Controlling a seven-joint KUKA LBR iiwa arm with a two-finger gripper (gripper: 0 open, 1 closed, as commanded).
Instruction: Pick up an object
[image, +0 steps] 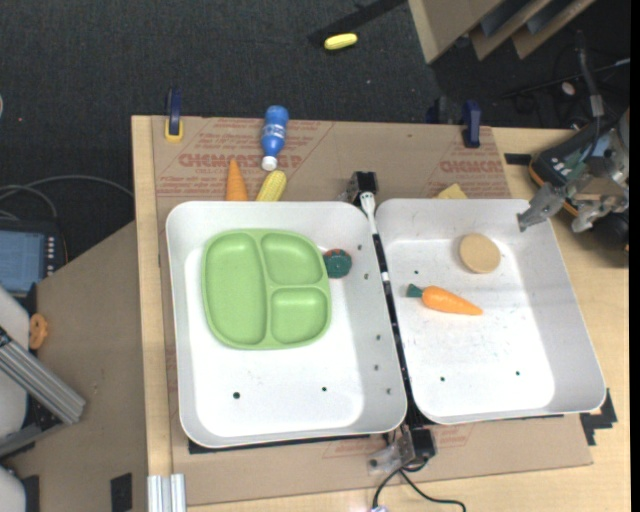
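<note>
In the right bin (540, 380) lie an orange toy carrot (450, 300) with a green top and a round tan disc (481, 253) a little behind it. Beside the green divided plate (268, 288) in the left bin (260, 400) sits a small teal and red piece (337, 262). My gripper (535, 212) hangs at the right bin's far right corner, above the rim. It is right of the tan disc and apart from it, with nothing visibly held.
Behind the left bin, on the cardboard, lie a blue and white bottle (273, 135), a small orange cone (235, 182) and a yellow corn piece (271, 185). A black clamp (364, 186) sits where the bins meet. A yellow object (341, 41) lies on the dark floor.
</note>
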